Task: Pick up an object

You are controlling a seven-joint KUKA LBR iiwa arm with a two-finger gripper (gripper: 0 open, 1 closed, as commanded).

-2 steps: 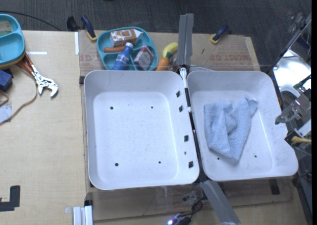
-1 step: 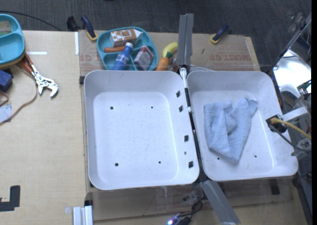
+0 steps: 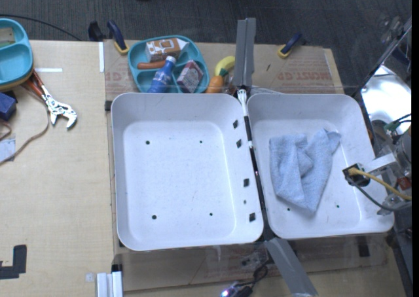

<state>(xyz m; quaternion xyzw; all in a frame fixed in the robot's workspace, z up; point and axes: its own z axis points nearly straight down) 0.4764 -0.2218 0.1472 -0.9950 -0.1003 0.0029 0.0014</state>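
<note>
Towel (image 3: pixel 302 168) crumpled in right bin (image 3: pixel 347 220); left bin (image 3: pixel 131 224) beside it.

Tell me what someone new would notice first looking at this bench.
First the crumpled blue-grey towel, lying alone in the right bin, with the left bin beside it. Next the teal tray of small items behind the bins, a banana beside it. A wrench lies on the bench at far left.
</note>
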